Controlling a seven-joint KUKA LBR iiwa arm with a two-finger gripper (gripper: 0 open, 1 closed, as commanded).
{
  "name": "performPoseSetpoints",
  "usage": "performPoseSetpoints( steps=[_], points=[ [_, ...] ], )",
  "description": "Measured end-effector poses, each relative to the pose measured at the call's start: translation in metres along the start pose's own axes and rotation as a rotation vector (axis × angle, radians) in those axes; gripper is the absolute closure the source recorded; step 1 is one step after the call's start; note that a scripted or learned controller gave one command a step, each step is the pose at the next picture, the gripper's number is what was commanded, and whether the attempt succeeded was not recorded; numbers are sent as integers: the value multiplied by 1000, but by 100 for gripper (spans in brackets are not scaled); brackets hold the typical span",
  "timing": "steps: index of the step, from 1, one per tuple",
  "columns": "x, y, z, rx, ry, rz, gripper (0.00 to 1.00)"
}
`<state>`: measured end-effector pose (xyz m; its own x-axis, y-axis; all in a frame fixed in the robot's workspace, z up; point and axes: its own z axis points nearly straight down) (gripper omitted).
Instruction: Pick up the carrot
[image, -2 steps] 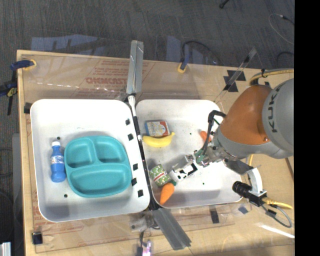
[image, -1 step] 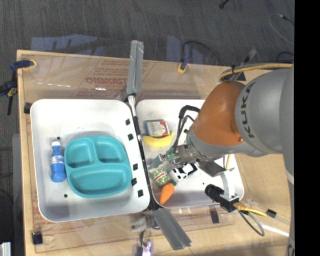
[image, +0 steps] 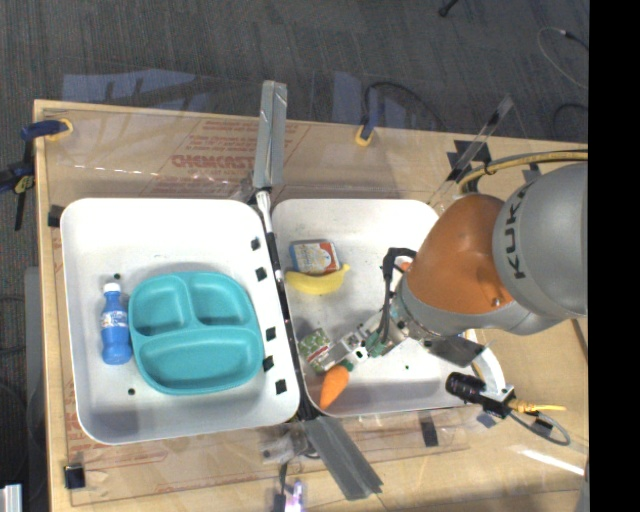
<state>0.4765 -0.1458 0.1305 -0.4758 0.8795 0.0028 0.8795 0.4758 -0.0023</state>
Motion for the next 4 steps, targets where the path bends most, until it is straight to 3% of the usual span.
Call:
performPoseSetpoints(
  steps=[1,2,3,4],
  points=[
    [18,21,24,-32,-32,254,0],
    [-17,-7,6,-8,-7,254,0],
    [-12,-3,36,-8,-6,274,0],
    [-8,-3,38,-4,-2,266,0]
  ],
)
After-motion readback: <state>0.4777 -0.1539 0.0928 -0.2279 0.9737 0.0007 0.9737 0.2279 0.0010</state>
